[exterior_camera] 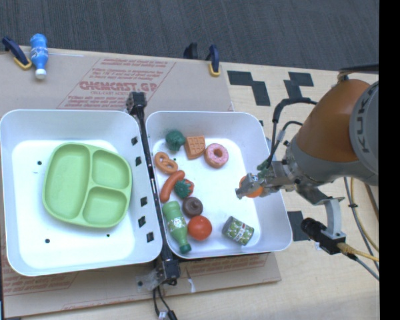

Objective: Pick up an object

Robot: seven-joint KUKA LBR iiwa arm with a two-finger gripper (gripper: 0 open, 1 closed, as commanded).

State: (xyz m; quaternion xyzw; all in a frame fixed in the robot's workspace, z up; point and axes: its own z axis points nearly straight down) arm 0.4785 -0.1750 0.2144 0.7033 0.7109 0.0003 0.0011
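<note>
My gripper (251, 187) hangs over the right side of the right bin (267, 145), shut on a small orange object (255, 191) held between its fingers. Below it in the bin lie a green can (238, 231), a red tomato (200, 228), a green bottle (175, 224) and a chocolate donut (193, 206). Farther left and up are a strawberry (184, 188), a sausage (171, 185), a pretzel (165, 161), a broccoli piece (175, 139), a waffle (195, 146) and a pink donut (217, 155).
The left bin (13, 245) holds a green divided plate (88, 185). A blue bottle (39, 54) stands at the back left of the cardboard sheet. Clamps (213, 60) sit on the bench's rear edge. The arm's cables run down the right side.
</note>
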